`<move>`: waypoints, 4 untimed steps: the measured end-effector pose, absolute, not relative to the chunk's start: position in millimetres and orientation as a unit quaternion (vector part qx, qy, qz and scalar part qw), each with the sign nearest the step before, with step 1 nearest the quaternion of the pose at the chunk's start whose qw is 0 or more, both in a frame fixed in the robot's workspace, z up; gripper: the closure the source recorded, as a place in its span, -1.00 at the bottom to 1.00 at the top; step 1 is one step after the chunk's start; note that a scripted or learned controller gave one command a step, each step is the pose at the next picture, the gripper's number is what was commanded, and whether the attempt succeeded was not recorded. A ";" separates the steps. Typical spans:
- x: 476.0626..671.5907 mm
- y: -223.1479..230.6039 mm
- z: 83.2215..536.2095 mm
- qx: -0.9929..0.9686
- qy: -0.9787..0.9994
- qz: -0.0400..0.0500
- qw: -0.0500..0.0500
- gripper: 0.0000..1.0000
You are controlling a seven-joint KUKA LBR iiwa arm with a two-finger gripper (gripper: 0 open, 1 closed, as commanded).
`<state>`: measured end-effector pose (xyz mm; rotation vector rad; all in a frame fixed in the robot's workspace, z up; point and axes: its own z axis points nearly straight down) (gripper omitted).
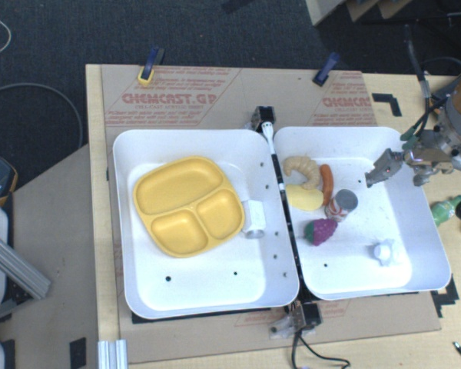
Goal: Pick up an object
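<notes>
The gripper hangs over the right bin, jaws spread and empty. Beside the bin's left wall, the small can crowds a hot dog and grapes; closing there risks snagging neighbours.

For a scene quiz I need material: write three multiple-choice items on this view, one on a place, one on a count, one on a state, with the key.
1. Where does the yellow plastic divided plate lie?
A. left white bin
B. right white bin
C. on the bench

2. How many compartments has that plate?
A. two
B. three
C. five

3. Where is the gripper?
A. over the right bin's far right part, nothing between its fingers
B. over the left bin
C. clamped on the purple grape-like toy

Key: 1 A, the plate fills that bin's middle. 2 B, one large and two small hollows. 3 A, it stands apart from the toys.
</notes>
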<state>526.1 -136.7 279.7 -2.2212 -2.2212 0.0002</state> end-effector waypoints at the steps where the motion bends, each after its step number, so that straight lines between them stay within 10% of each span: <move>1: 525.3 -90.0 350.7 -0.705 -0.709 -0.003 -0.004 -1.00; 2: 525.0 -92.7 357.1 -0.707 -0.708 -0.002 -0.003 1.00; 3: 501.1 -51.4 293.3 -0.706 -0.708 0.002 0.004 1.00; 4: 479.3 33.1 329.1 -0.703 -0.711 -0.002 0.000 1.00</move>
